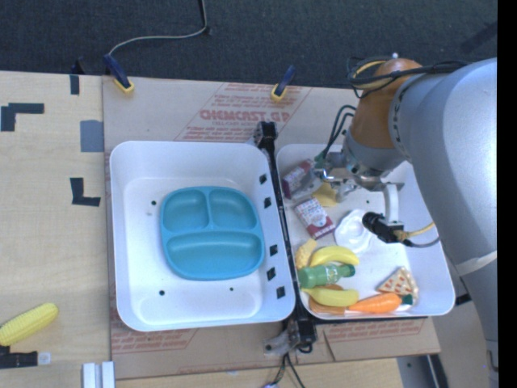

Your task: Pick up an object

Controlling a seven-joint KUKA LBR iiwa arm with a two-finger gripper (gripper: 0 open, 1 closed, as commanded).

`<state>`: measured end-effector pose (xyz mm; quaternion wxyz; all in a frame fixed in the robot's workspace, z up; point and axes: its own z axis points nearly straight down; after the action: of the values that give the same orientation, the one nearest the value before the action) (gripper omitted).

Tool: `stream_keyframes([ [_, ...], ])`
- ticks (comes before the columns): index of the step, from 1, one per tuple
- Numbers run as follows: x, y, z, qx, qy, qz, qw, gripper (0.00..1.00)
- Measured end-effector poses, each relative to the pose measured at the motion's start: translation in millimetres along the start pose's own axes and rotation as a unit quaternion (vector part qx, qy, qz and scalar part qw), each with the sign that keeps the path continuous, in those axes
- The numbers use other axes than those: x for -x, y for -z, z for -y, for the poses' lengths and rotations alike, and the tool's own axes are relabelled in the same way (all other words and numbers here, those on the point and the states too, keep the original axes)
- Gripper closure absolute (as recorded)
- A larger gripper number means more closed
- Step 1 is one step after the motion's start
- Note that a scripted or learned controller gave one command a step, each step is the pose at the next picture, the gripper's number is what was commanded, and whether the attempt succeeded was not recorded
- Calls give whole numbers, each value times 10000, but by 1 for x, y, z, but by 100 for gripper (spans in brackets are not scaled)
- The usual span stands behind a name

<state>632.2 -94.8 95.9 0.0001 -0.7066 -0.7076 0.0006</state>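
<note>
The grey arm's gripper point(329, 178) is low in the right white bin point(432, 277), among small packets point(311, 213); its opening cannot be told. Nothing looks lifted: yellow banana point(333, 256), orange carrot point(376, 303) and green bottle point(325, 275) lie nearby. Picking remains.

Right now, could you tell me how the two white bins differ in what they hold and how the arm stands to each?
The left bin holds one thing, a blue divided plate lying flat; the right bin holds a crowd of small toy foods, among them a banana and a carrot. The arm reaches over the right bin, not the left bin. Both are shallow, white and side by side.
</note>
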Motion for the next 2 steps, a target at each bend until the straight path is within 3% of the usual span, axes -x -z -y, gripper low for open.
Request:
stream_keyframes([
  [1, 1, -8, -38, 39, 7, 13, 10000, 0],
  [2, -70, 89, 45, 5, 3, -5, 10000, 0],
])
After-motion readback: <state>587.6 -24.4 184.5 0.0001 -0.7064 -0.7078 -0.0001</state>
